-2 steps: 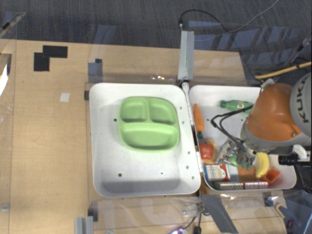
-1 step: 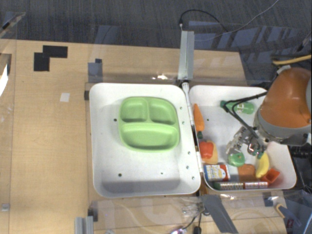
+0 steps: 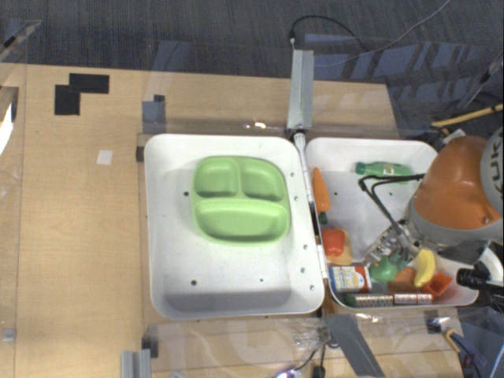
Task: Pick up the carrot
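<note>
**Carrot lies at the right bin's left wall, gripper low among the toys**

Pale wood forms the bench (image 3: 71, 235), with dark carpet behind it at the top and two black patches (image 3: 79, 93) on its far left. On it, side by side, sit two shallow white bins, a grey rail (image 3: 300, 89) running up from the gap between them.

At the left, the left bin (image 3: 165, 290) holds a green divided plate (image 3: 240, 199), set a little toward its far side, with two small sections at the back and one wide one in front.

Across the divider, the right bin (image 3: 346, 160) is crowded. The carrot (image 3: 320, 191) lies along its left wall, just beside the divider, orange and pointing lengthwise away from the camera. Just in front of it is a red-orange block (image 3: 334, 242), and nearer still a small carton (image 3: 350, 278) with a flat dark bar (image 3: 386, 298) at the front wall. A green bottle (image 3: 383, 168) lies on its side near the far wall, well apart from the carrot.

Further right, the gripper (image 3: 387, 250) hangs low over a green toy (image 3: 386, 272), near a banana (image 3: 425, 268) and a red piece (image 3: 439, 286); whether its jaws are released or clenched, I cannot tell. A black cable (image 3: 382, 203) loops up from it. The arm (image 3: 457, 195), with its orange band, comes in from the right edge. The carrot sits well left of the gripper, untouched.
</note>
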`<state>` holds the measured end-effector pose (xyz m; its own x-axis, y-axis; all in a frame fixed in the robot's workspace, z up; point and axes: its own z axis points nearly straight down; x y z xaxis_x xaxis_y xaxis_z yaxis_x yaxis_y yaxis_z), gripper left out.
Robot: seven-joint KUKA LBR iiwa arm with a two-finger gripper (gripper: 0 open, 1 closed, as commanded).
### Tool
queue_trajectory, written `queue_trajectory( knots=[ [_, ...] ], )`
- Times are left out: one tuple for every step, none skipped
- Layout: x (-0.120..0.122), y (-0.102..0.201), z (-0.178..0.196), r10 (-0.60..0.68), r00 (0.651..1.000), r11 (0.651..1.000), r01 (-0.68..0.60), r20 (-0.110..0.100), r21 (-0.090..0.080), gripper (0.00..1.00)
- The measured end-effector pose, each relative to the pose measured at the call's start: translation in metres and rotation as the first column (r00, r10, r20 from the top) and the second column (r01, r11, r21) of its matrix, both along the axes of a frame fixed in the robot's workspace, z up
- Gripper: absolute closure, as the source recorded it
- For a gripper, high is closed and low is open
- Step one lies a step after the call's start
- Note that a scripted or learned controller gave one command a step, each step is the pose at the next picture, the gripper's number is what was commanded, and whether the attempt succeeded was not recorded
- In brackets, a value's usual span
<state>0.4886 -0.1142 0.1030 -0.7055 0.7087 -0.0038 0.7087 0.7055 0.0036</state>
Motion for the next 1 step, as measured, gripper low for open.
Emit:
queue_trajectory(
  knots=[
    [0.0067,-0.043,-0.0116,0.029,1.0,1.0,-0.028,0.01,-0.001,1.0]
  ],
)
